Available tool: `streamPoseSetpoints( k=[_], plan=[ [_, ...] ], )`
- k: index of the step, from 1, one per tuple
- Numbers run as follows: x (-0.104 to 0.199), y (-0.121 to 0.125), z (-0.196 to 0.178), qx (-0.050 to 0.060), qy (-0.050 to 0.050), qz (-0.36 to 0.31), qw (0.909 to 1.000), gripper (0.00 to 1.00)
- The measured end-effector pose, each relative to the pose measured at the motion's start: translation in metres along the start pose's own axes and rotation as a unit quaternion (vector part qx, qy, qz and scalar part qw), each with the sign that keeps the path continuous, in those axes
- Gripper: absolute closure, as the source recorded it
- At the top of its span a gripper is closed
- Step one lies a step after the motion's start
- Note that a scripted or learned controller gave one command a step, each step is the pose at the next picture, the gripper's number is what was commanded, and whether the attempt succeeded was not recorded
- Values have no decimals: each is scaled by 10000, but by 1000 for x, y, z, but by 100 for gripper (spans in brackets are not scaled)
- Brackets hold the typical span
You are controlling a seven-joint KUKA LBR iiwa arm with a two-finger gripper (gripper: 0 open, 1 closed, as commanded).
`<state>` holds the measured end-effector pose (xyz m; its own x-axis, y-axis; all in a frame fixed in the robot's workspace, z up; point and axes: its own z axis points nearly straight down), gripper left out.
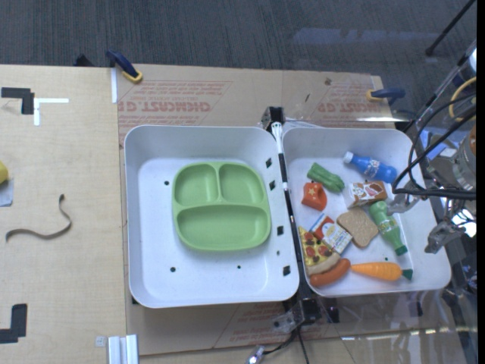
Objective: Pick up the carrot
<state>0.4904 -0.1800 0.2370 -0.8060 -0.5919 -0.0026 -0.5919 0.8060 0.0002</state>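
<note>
Nearest the camera, along the front edge of the right bin (356, 136), lies the carrot (377, 271), orange with a small green tip at its right end, lying flat and roughly level. It rests below and to the left of the gripper (445, 237), which hangs at the right rim of that bin amid dark cables, near the carrot but clearly apart from it. Whether the gripper is apart or together cannot be told from this view, as its end is dark and tangled with the cabling; nothing shows clamped in it.

Just left of the carrot sits a red sausage (330, 272), its end close to the carrot's blunt end, and above that a pizza slice (317, 250). A green bottle (388, 228) lies slanted between the carrot and the gripper's level, with its lower end close to the carrot's tip. Further left from the gripper are a slice of bread (358, 227), a small carton (368, 194), a blue bottle (370, 166), a green pepper (326, 176) and a red piece (314, 196). Well to the left, the other bin holds a green divided plate (222, 206).

As a judgement, the task is barely begun: the carrot is untouched on the bin floor, and the approach, descent, closing and lift all remain.
</note>
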Motion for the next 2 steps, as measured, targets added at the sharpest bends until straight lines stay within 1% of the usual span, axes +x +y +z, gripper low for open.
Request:
streamPoseSetpoints(
  k=[1, 2],
  plan=[
    [9, -7, 41, -5, -2, -1375, 9905, 0],
    [5, 7, -73, 17, -19, -1607, 9870, 0]
  ],
)
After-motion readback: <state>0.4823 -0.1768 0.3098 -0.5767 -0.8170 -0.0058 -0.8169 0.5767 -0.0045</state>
